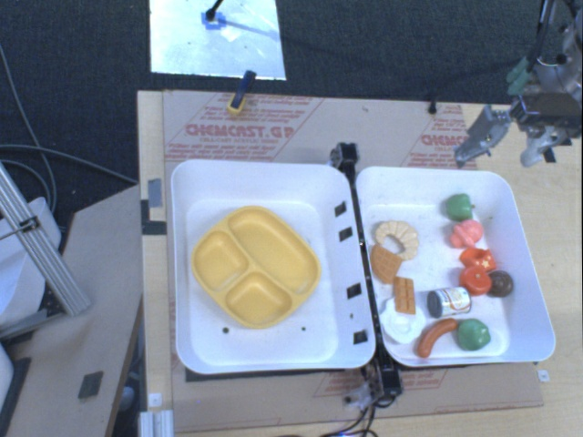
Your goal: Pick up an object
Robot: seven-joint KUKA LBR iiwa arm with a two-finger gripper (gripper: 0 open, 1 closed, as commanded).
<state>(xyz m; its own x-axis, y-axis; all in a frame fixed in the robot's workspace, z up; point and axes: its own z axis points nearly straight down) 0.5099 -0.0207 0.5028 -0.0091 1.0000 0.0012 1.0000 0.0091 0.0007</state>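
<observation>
green pepper point(458, 207): lies just below-left of the pincer point(510, 148)
pincer: fingers spread apart, empty, above right bin point(524, 244)

right bin point(428, 185): toys crowd its right side; upper-left floor seemingly open.

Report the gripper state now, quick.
Gripper: open, holding nothing, above the far right corner of the right bin.

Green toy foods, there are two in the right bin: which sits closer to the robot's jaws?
The green pepper at the bin's top edge; the other green piece lies at the bottom beside the sausage.
</observation>
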